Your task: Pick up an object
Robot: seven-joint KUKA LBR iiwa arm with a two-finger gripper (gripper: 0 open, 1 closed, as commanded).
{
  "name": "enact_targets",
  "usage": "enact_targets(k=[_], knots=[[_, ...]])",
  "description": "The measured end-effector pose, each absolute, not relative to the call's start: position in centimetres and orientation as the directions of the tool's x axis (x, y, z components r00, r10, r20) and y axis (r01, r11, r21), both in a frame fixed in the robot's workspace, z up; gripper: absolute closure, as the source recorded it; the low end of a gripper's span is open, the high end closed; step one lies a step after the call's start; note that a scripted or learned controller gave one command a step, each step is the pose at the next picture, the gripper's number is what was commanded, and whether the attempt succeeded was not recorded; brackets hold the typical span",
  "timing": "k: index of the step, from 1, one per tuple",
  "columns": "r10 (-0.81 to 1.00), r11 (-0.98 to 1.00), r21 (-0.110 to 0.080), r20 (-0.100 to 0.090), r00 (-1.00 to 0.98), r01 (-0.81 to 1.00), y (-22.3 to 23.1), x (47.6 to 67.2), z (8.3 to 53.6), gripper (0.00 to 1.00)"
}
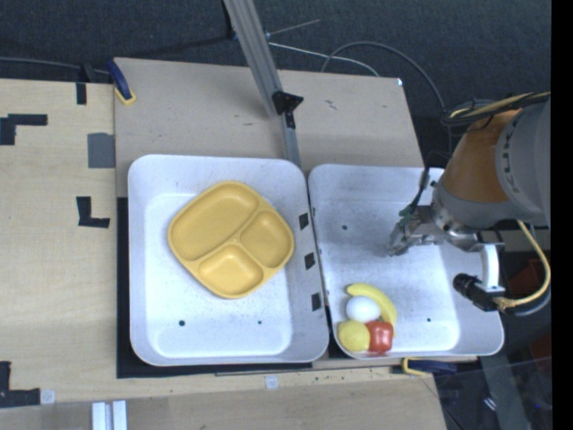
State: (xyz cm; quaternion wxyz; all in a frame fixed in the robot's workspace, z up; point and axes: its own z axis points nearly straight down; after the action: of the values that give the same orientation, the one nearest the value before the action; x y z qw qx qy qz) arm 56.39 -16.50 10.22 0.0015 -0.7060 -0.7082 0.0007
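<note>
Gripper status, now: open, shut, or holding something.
Gripper: cannot be told from this view; it hangs low over the right bin, apart from the toy food pile, with nothing seen held.

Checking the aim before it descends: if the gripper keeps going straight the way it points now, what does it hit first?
Most likely the bare floor of the right bin. The gripper points down there, apart from the banana and other toy food, though depth is unclear.

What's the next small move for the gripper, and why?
Probably shift the gripper toward the near edge of the right bin, over the cluster of toy food. It now hangs above bare bin floor in the upper right part, while the banana, white egg, yellow ball and red piece sit bunched at that near edge.
</note>
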Motion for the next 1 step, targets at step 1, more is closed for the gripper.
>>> enact_targets(k=[1], knots=[[1.0,0.001,0.002,0.0,-0.001,1.0,-16.45,56.24,14.43,1.0]])
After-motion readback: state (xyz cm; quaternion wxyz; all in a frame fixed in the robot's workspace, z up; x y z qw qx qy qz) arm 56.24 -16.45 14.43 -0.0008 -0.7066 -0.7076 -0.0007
